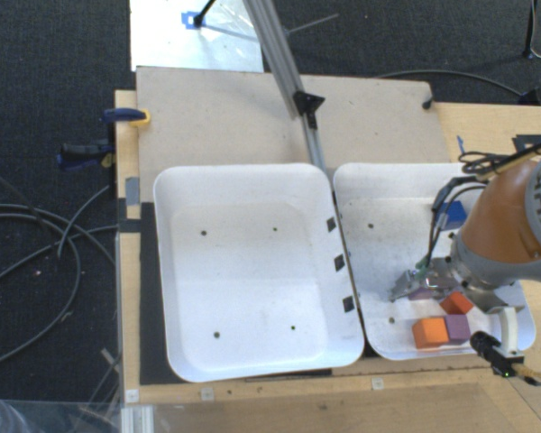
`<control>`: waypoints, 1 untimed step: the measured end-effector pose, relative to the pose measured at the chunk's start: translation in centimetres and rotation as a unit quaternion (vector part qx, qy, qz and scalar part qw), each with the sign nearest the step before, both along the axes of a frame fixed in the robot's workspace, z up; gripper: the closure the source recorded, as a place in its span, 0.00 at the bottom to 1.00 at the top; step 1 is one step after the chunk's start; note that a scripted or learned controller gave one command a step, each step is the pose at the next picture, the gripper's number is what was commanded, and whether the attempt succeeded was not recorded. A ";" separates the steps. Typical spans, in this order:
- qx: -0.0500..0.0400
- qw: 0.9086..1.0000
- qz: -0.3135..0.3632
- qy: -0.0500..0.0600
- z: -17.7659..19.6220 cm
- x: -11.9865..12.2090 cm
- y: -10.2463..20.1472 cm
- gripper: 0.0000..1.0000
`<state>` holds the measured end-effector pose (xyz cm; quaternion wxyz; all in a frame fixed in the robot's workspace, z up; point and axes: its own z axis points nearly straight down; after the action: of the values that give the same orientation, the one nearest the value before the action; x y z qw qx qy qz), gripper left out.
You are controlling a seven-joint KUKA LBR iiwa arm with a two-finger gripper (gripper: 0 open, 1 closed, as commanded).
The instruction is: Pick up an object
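The right bin (379, 197) holds a few small blocks near its front right corner. An orange block (430, 333) lies beside a purple block (458, 328), and a red-orange block (455, 303) sits just behind them. A blue object (451, 213) shows at the bin's far right, partly hidden by the arm. My gripper (413, 286) is down low in the right bin, just left of the red-orange block and behind the orange one. A small pinkish-purple patch shows right at the gripper; I cannot tell what it is. The orange band of the arm (503, 216) covers the bin's right side.
The left bin (176, 242) lies next to the right one, with black clips (339, 262) along the shared rims. A slanted metal pole (284, 57) crosses the back board. Clamps (117, 115) and cables (36, 242) lie at the left.
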<state>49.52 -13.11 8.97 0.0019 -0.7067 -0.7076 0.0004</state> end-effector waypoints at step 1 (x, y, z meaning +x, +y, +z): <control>-0.001 1.000 0.000 -0.002 0.0 0.2 -0.1 0.00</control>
<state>49.73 -13.22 9.02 -0.0004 -0.7067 -0.7075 -0.0005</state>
